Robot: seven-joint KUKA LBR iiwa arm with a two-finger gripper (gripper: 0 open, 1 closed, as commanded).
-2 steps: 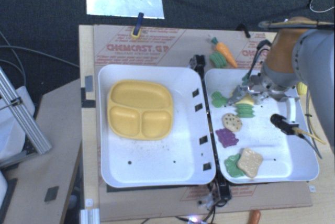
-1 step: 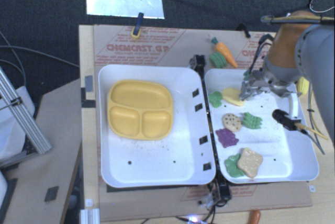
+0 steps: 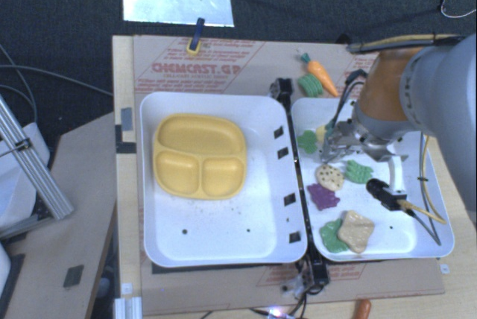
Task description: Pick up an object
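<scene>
Fingers point(image 3: 333, 153), grip unclear, just above spotted cookie point(image 3: 329, 177) in right bin point(image 3: 440, 232).

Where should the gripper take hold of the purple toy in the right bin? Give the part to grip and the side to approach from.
Grip the purple toy across its narrower middle, coming straight down from above. It lies flat on the right bin floor, so no side gives purchase. The speckled cookie-like piece sits right above it in the view, so the fingers would probably fit best closing left to right. The gripper hangs nearby.
</scene>
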